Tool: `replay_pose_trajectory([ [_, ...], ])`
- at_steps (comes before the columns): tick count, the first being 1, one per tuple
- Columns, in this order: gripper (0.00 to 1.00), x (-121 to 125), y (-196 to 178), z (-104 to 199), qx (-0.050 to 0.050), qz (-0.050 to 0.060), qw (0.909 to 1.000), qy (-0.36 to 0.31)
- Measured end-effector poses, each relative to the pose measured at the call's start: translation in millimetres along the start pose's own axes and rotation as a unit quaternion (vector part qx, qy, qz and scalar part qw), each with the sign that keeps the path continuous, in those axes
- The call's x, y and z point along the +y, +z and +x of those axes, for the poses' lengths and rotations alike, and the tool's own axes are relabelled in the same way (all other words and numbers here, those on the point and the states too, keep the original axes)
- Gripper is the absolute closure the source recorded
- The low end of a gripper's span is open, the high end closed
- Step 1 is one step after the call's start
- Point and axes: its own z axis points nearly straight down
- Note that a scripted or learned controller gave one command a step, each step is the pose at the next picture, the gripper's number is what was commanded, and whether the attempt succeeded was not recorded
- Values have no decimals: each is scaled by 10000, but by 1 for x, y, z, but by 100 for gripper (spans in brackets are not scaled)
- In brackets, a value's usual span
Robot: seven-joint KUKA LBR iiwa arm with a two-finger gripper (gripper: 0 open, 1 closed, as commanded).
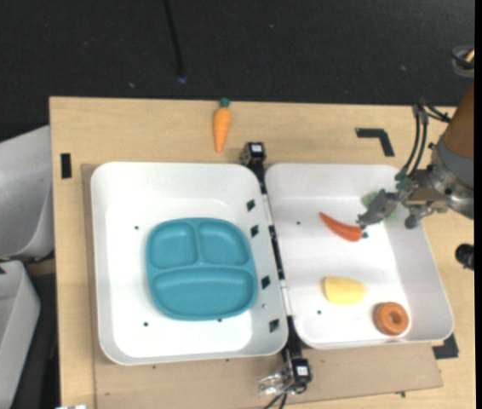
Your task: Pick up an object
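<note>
Three small toy foods are lying in the right bin (428, 258), and the red chili pepper (341, 227) is looking like the one in play, since it is sitting nearest the gripper (375, 209). That pepper is lying flat on the bin floor with its long axis slanting across the view, its thin tip pointing up and left, away from the gripper, and its thicker, stem end reaching down and right, right at the gripper's tip. It is probably going to handle as a light, stiff, smooth plastic piece that may be slipping out of a poor pinch, so a grasp across the thicker half, square to the long axis, is seeming the safest. Whether the claw is open, closed or pinching the pepper I cannot tell, as the dark tip is blurring against the stem end. Below the pepper a yellow lemon-like piece (344, 290) is resting, and lower right of the pepper a brown doughnut (391, 318) is lying. Left of the pepper a blue divided plate (200, 267) is sitting in the left bin (109, 228), and far up and left of the pepper a toy carrot (221, 126) is lying on the bench (139, 122).
</note>
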Motion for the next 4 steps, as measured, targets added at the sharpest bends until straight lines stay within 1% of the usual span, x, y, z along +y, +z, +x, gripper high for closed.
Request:
replay_pose_trajectory([
  [1, 0, 2, -7, 0, -14, -63, 10000, -16],
  [2, 0, 10, 45, 7, -10, -41, 10000, -22],
  [3, 0, 6, 99, 16, -10, -43, 10000, -10],
  [4, 0, 5, 148, 15, -11, -42, 10000, 1],
])
